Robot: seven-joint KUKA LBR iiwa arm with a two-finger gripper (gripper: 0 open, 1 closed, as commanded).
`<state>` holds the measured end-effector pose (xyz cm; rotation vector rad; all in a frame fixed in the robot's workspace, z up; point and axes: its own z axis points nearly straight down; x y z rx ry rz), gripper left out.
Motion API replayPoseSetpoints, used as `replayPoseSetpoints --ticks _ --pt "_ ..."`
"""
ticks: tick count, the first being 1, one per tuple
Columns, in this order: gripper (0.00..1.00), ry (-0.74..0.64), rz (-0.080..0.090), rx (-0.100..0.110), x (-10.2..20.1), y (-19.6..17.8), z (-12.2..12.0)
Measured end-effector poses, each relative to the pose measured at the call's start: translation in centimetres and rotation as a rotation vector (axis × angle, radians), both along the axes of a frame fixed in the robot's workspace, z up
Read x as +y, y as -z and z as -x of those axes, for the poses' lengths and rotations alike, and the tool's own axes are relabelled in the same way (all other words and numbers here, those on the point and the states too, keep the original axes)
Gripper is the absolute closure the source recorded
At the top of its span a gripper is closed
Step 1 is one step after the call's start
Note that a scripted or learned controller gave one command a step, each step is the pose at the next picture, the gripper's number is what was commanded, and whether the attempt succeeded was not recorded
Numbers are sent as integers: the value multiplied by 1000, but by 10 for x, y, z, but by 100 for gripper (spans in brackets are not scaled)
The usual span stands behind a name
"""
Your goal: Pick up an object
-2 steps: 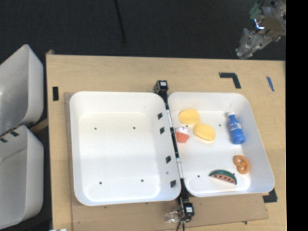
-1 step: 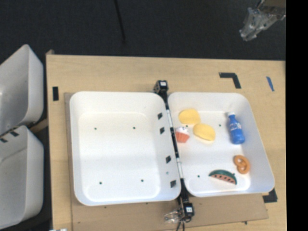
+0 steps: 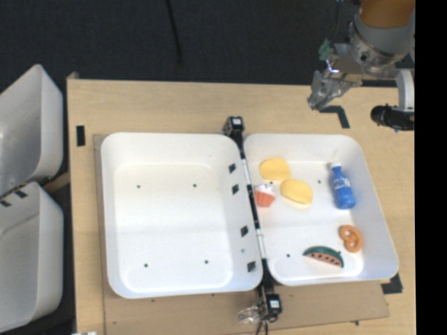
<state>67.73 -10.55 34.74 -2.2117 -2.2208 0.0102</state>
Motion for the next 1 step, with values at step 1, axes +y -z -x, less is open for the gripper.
replayPoseSetpoints --ticks 1 --pt "100 5 4 -17 -27 -73 -10"
